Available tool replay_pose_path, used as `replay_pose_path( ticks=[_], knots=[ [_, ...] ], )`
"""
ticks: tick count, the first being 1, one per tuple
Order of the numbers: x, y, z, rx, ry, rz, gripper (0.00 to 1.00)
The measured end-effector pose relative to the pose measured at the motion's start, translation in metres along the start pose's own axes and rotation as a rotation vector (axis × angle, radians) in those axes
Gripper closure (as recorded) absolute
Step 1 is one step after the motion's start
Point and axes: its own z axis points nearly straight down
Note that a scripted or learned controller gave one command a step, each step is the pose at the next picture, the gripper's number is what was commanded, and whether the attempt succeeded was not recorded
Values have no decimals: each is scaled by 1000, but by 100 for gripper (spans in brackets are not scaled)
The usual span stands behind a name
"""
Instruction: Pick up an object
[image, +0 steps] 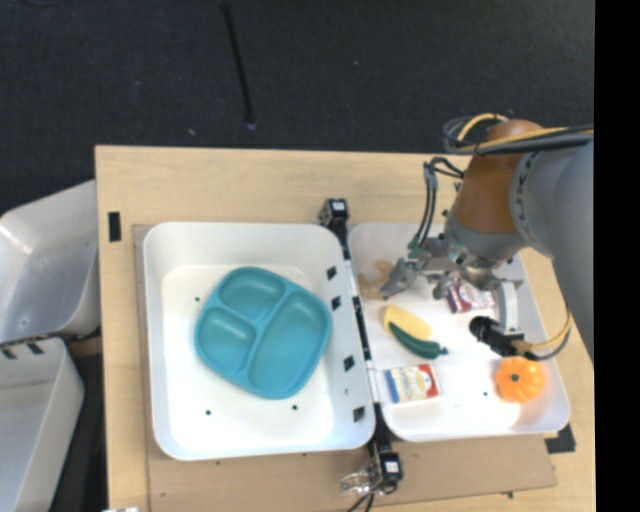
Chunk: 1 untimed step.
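my gripper (420, 275) is hanging over the back of the right bin (560, 405), fingers spread apart and gripping nothing. just in front of it a yellow banana (408, 320) is lying against a green pepper (420, 345). a small carton (410, 382) and an orange pumpkin (520, 380) are sitting nearer the front. a blue divided plate (263, 332) is resting in the left bin (165, 400).

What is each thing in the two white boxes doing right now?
Blue plate: flat in the left bin, nothing on it.
Banana: lying down, touching the green pepper.
Pumpkin: sitting upright.
Small packet: lying flat.
Gripper: above the right bin, holding nothing visible.
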Motion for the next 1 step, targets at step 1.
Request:
replay_pose_path(
  ticks=[1],
  knots=[
    [-1, 2, -15, -6, 0, 3, 100]
  ],
)
